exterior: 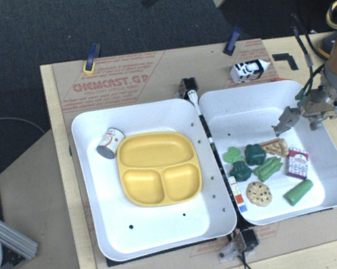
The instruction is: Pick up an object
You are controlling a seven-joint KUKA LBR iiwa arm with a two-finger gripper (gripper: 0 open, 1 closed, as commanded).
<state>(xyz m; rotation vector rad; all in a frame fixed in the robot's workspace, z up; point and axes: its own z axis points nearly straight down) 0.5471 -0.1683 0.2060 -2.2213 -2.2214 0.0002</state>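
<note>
Right bin [332, 156], near edge: cookie [259, 194] and green cylinder [298, 191]. Just behind: red packet [297, 163], green pieces [254, 160], brownish bit [275, 146], all lying loose. Gripper [289, 120] hovers beyond the pile, nothing between the fingers; can't tell whether they're spread. Left bin [95, 192]: yellow divided plate [159, 167], small can [111, 142] at its far-left corner.
</note>
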